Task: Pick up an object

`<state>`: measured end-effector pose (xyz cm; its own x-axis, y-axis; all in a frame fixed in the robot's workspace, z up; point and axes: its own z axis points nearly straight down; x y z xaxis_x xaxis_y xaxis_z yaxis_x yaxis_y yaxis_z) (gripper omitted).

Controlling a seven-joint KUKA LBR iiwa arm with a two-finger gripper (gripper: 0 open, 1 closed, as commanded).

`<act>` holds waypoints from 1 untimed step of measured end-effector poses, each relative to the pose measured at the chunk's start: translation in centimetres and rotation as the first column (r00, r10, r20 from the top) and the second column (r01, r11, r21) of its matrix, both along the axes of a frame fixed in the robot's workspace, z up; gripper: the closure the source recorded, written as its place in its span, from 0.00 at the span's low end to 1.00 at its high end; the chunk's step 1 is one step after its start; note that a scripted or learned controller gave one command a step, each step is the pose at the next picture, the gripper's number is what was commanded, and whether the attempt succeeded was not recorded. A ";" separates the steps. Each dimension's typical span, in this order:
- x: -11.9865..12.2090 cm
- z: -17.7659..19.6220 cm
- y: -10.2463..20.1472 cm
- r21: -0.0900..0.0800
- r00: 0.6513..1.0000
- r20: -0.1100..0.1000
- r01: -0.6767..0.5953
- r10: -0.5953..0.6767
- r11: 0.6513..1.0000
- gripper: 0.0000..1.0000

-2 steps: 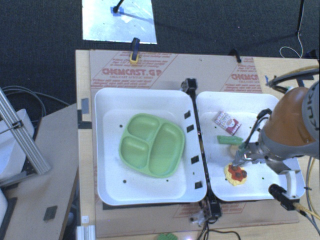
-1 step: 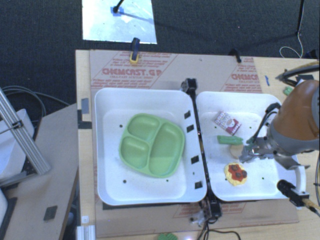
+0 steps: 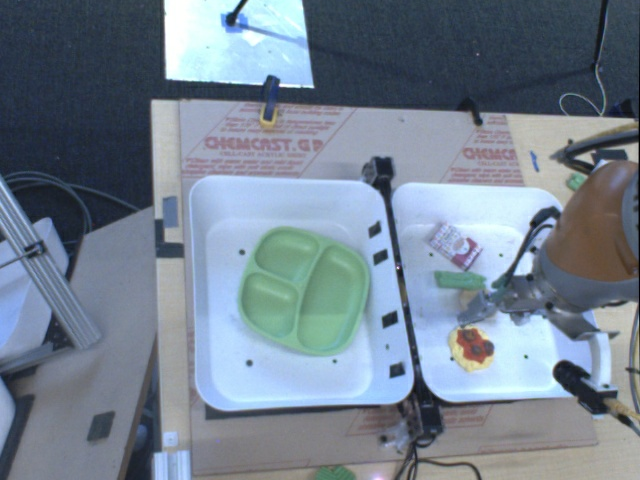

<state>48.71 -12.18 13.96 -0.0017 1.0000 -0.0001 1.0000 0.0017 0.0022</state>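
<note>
The green oblong piece (image 3: 459, 280) lies flat on the floor of the right bin (image 3: 430, 208), its long axis running left to right across the camera view, with a slight drop toward the right end. That right end sits just beside the gripper (image 3: 474, 309), up and a little to the left of the fingers. Whether it touches them cannot be told.

The fingers point left and down toward the bin floor. They are dark and blurred against the floor, and whether they are spread or closed cannot be told. Nothing is visibly clasped between them.

Just below the fingers lies a yellow round toy with red patches (image 3: 472, 349), flat on the floor. Above and to the left of the fingers, beyond the green piece, sits a small red-and-white packet (image 3: 453, 245), turned at a slant.

Well to the left of the fingers, the left bin (image 3: 215, 208) holds a pale green divided plate (image 3: 303, 290), tilted in the view. A black strip with clips (image 3: 386, 258) runs between the two bins.

Both bins rest on a brown sheet printed with red lettering (image 3: 330, 133), laid over the bench (image 3: 165, 148). Dark carpet (image 3: 80, 68) surrounds the bench, with a shiny silver sheet (image 3: 240, 28) on it at the far side.
</note>
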 end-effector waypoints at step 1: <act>-0.1 -5.8 0.3 0.001 1.000 -0.003 0.000 0.000 1.000 0.00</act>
<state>48.64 -11.89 8.19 -0.0018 1.0000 0.0007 1.0000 0.0018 -0.0006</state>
